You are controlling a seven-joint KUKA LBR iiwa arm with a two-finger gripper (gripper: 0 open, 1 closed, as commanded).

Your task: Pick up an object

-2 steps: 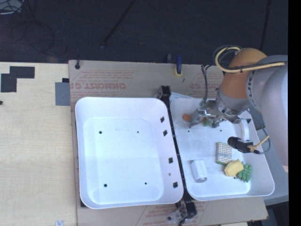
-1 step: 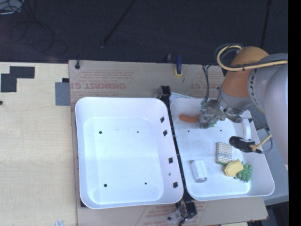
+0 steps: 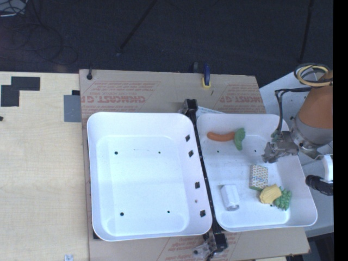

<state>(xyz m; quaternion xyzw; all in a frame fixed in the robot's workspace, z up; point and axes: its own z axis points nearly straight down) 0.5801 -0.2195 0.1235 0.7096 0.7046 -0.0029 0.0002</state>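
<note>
- Because the arm reaches in from the right, the gripper (image 3: 273, 152) sits above the right bin (image 3: 304, 222), near that bin's right wall, where all four loose objects lie.
- Camera view, layout: the left bin (image 3: 98, 222) and the right bin stand side by side on a brown board (image 3: 136, 91); a dark divider strip runs between them.
- Camera view, tool state: the fingers are too small and blurred to read, so it cannot be told whether they stand wide, narrow or clamped; nothing is visible between them.
- Camera view, candidate objects: the patterned block (image 3: 259, 175) lies just nearer than the gripper and is judged the likeliest target.
- The block is a small, flat, pale rectangle with a speckled face, lying slightly tilted.
- The yellow toy (image 3: 270, 194) with green leaves touches or almost touches the block's near edge; this crowding could hinder a clean grasp.
- The grey can (image 3: 230, 196) lies on its side, left of the yellow toy.
- The orange carrot (image 3: 220, 136) with a green top lies towards the far wall, well apart from the gripper.
</note>
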